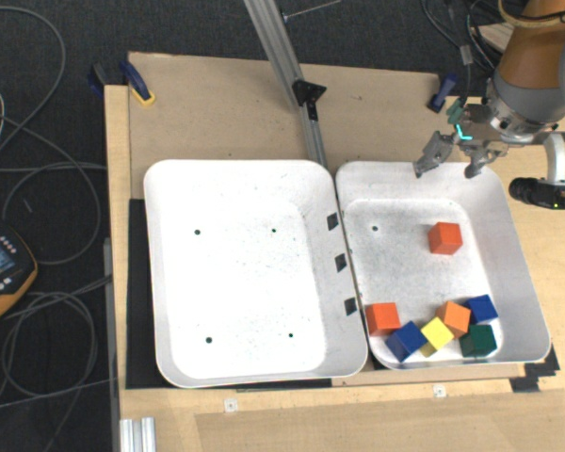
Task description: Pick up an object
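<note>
Above right bin (518, 252) far rim: gripper (448, 166) spread; no legible writing.

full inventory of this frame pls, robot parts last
bins: 2, white, side by side on the bench
orange block: 1, alone in the upper half of the right bin
block cluster: 6, front of the right bin: orange, blue, yellow, orange, blue, dark green
bench: 1, tan wood, under the bins
metal pole: 1, grey, slanting from top to between the bins
clamps: 2, blue, back corners of the bench
cables: several, dark, floor at left
arm: 1, orange band, upper right
hand: 1, grey, open, over the right bin's back rim, holding nothing
</note>
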Robot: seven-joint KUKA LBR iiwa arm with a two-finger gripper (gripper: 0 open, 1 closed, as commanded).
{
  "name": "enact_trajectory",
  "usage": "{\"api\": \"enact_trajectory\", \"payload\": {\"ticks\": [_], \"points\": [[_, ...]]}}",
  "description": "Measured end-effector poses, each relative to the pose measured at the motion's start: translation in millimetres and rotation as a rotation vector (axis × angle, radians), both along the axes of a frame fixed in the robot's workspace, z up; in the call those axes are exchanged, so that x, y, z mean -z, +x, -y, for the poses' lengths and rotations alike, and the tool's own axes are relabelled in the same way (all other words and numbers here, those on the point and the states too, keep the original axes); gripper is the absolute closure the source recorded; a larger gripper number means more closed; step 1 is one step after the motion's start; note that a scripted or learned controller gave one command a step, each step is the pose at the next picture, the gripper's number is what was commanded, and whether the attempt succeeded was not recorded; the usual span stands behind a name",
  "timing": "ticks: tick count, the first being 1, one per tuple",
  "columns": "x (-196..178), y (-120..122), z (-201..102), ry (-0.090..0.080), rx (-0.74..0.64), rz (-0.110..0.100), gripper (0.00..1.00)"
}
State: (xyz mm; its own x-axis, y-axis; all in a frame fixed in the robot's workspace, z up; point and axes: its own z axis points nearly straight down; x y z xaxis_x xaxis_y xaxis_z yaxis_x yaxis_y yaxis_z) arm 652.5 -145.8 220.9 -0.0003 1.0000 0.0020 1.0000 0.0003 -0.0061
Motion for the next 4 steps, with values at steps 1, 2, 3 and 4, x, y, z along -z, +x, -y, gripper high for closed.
{"api": "enact_trajectory", "payload": {"ticks": [1, 2, 3, 4], "points": [[-3.4, 0.9, 0.0, -0.002, -0.002, 0.005, 0.00], [39.1, -1.7, -2.6, -0.001, -0.001, 0.001, 0.00], [89.1, -12.3, -2.0, 0.000, 0.001, -0.001, 0.00], [123.5, -13.0, -2.9, -0.001, 0.000, 0.000, 0.00]]}}
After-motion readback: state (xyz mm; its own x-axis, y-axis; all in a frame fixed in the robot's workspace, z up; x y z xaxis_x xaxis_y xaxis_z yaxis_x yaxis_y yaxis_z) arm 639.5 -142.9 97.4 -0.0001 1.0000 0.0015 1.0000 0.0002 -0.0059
